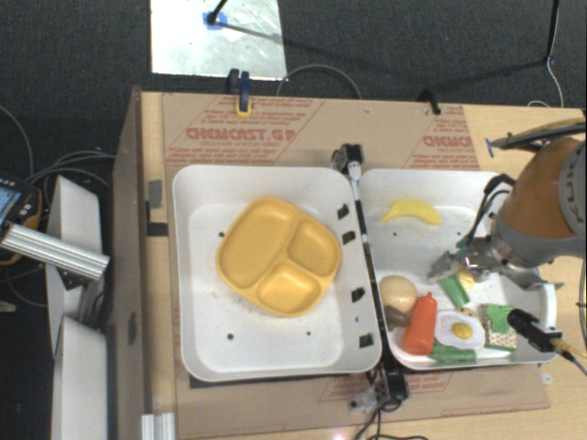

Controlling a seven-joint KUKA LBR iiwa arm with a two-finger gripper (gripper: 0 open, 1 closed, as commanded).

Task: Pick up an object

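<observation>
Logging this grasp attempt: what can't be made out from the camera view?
- Gripper: finger state unreadable, too small and dark against the right bin.
- Green object under the gripper: contact unclear, the wrist overlaps it.
- Arm: cut off by the right edge.
- Brown item beside the orange bottle: too small to identify.

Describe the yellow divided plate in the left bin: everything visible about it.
The yellow divided plate is a rounded-square tray that looks like moulded plastic, with three hollows: one large at the left and two smaller at the right and lower right. It lies flat and right side up, turned at an angle to the bin's sides, near the middle of the left bin. It rests on the bin floor, and its hollows hold nothing. Nothing else touches it; the hand is over the right bin.
</observation>
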